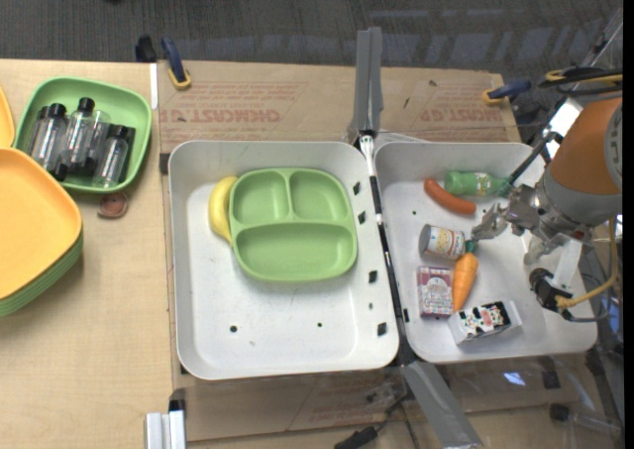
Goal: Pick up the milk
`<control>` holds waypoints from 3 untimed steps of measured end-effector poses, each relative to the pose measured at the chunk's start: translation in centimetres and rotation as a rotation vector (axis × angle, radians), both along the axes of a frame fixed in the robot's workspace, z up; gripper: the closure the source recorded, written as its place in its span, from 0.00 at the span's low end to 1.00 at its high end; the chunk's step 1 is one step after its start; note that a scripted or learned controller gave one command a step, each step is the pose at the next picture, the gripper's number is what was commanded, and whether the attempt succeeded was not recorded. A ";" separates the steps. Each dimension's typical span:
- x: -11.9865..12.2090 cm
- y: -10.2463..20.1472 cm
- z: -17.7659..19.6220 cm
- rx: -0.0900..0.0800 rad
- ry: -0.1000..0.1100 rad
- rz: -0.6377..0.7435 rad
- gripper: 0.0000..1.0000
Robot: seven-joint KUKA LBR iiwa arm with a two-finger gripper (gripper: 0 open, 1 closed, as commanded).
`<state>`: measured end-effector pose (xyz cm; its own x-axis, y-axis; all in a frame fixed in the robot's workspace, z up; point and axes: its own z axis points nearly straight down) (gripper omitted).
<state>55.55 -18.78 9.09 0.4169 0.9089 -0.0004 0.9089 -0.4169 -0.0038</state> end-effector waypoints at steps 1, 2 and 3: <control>5.3 1.6 0.0 -0.001 -0.001 0.144 0.00; -2.9 1.8 6.4 -0.001 0.001 -0.121 0.00; 4.7 2.2 -0.1 -0.002 0.001 -0.095 0.00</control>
<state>60.27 -16.63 9.04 0.5008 0.8655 -0.0026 0.8655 -0.5008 -0.0033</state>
